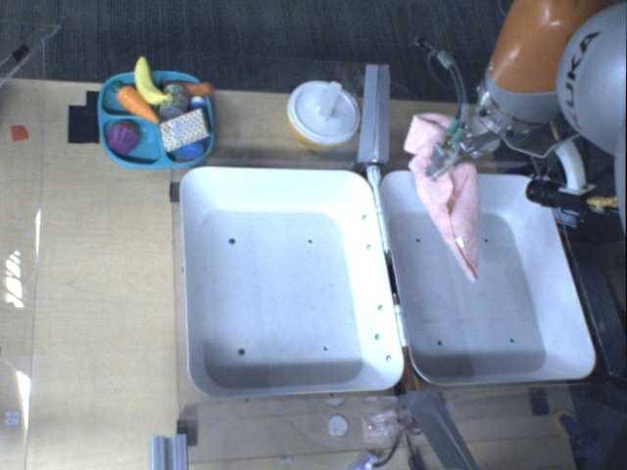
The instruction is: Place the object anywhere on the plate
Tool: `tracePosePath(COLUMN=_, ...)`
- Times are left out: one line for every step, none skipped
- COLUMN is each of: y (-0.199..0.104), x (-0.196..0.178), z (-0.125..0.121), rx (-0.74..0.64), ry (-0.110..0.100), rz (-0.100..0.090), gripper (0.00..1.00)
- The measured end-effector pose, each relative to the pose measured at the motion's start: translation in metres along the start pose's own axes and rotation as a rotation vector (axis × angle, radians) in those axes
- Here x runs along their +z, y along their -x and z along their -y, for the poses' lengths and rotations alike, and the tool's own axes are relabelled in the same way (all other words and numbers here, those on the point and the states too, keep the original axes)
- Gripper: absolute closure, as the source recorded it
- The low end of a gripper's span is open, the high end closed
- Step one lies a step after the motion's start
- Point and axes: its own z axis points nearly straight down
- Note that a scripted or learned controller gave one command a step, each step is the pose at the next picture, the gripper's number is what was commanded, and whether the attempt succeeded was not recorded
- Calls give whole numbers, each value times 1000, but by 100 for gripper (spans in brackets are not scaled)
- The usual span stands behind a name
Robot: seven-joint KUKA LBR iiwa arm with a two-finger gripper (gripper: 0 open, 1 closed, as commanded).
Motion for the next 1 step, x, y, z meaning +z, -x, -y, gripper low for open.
tracePosePath(y=-57, x=6, z=-4, rx=-405, ry=-2, rz=-4, gripper=100)
